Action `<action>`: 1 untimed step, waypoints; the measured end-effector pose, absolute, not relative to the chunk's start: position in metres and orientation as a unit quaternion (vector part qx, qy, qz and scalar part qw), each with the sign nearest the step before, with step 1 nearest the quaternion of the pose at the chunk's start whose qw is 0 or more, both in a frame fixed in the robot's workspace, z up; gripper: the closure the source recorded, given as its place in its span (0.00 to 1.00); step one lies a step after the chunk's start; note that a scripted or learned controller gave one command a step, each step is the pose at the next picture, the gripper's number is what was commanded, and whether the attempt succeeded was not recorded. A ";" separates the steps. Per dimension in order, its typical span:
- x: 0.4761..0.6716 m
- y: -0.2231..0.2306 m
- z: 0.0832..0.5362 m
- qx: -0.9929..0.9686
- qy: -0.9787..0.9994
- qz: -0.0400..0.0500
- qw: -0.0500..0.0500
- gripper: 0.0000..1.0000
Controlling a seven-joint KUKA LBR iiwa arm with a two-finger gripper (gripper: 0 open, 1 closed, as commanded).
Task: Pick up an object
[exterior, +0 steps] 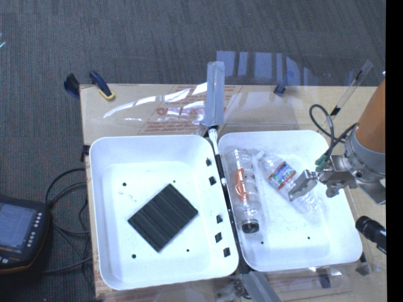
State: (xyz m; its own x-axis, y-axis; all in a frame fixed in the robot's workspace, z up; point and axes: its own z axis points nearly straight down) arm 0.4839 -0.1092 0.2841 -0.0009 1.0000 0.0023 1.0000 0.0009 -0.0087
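Orange band showing above the grey metal wrist of the robot arm (370,145), black cables looping behind the silvery two-finger gripper (303,185) at its tip.

Even, diffuse overhead light fell on the scene. The white bins (101,168) appeared bright, nearly washed out. Glare streaked the clear sheet (182,102) behind them. Shadows were faint; focus was slightly soft.
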 end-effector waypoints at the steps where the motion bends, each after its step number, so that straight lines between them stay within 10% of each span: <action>1: 0.544 -0.142 0.208 -0.605 -0.796 0.001 0.003 0.00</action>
